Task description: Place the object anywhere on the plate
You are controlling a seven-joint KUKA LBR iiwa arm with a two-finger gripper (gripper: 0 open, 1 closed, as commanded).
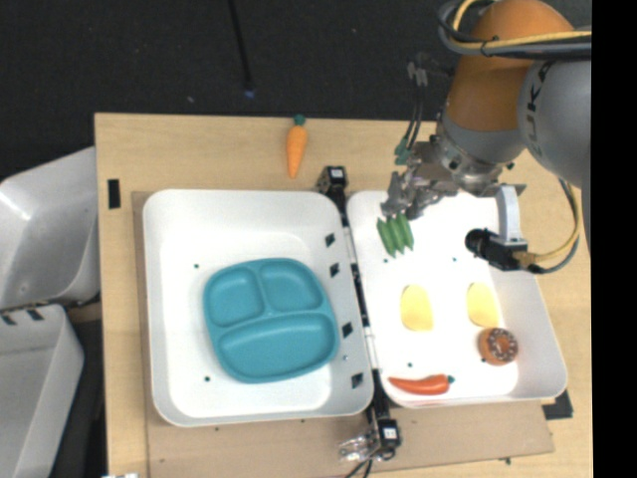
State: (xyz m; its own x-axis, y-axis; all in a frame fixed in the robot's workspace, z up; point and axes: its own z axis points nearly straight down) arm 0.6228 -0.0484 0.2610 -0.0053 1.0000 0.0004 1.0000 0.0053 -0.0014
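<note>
- The upper part of the arm [518, 58] is running off the right side of the view, so most of its grey body is cut off.
- The gripper [403, 205] is small and dark against the wrist; I cannot tell whether it is clenched or released.
- Two white bins are sitting side by side: the left bin [169, 237] and the right bin [537, 307].
- One blue plate [269, 319], split into three compartments, is lying in the left bin.
- In the right bin I am counting five items: one green bean bundle [396, 235], two yellow pieces [417, 308] [483, 305], one brown doughnut [498, 346] and one red chilli [422, 384].
- One toy carrot [297, 146] is resting on the bench [199, 137], behind the bins.
- The gripper is hanging right at the top end of the green bean bundle, seemingly touching it; the bundle is lying on the bin floor, well apart from the plate.
</note>
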